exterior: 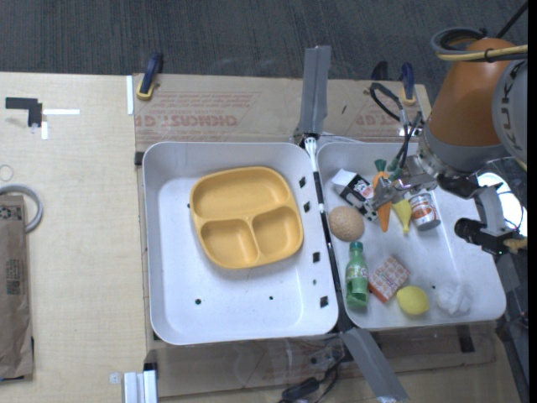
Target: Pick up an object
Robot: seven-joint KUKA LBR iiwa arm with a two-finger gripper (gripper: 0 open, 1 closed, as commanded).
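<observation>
The right bin [470,263] holds several objects. A tan ball [346,223] lies near its left wall, with a green bottle [357,274] below it. A red and white packet [388,277], a yellow lemon [413,300] and a clear plastic piece [453,299] sit toward the front. A black and white package [352,187] lies at the back left. My gripper [393,190] is low in the back of this bin, right over an orange carrot [384,214], a yellow piece [404,217] and a small can [424,211].
The left bin [168,250] holds a yellow divided plate [246,217]. A grey divider [315,91] runs between the bins at the back. The arm's orange band [470,99] looms over the right bin's back right corner. Cardboard lies behind both bins.
</observation>
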